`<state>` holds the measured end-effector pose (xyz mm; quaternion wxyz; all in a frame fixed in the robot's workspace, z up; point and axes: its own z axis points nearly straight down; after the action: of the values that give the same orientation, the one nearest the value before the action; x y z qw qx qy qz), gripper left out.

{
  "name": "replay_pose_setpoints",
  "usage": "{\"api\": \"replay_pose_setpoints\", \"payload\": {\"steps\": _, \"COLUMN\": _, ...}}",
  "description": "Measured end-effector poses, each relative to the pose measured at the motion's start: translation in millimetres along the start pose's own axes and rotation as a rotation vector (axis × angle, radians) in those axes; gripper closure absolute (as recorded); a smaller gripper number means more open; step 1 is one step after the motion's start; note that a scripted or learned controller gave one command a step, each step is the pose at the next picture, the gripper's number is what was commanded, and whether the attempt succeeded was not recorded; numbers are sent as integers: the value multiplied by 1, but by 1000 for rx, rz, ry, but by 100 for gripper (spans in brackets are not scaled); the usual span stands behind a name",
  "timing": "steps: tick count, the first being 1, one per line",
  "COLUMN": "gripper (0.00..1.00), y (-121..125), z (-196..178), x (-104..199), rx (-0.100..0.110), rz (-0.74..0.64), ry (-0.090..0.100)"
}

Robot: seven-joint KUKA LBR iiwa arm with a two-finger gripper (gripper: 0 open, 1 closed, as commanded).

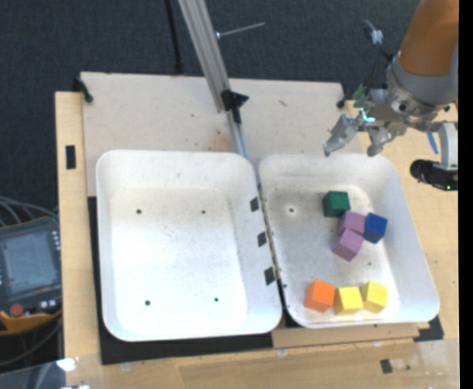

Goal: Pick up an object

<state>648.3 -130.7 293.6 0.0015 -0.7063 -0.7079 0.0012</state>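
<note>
Seven small blocks lie in the right-hand shallow white bin (398, 186), in two groups. Near the centre sits a dark green cube (336, 203); just beside it, toward the near side, are two pale purple cubes (350, 233) touching one another, with a blue cube (375, 227) against their right side. Along the bin's near wall stands a row of three: an orange cube (320, 295), a yellow cube (349, 300) and a second yellow block (376, 296), side by side and touching. The grey two-finger gripper (352, 147) hangs over the far rim of this bin, well apart from every block, its fingers spread with nothing between them. The left-hand shallow white bin (107, 217) adjoins the right one.
</note>
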Motion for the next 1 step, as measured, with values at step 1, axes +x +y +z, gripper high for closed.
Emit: {"api": "replay_pose_setpoints", "payload": {"steps": 1, "gripper": 0, "y": 1, "z": -3, "x": 0, "rx": -4, "rz": -1, "ry": -2}}
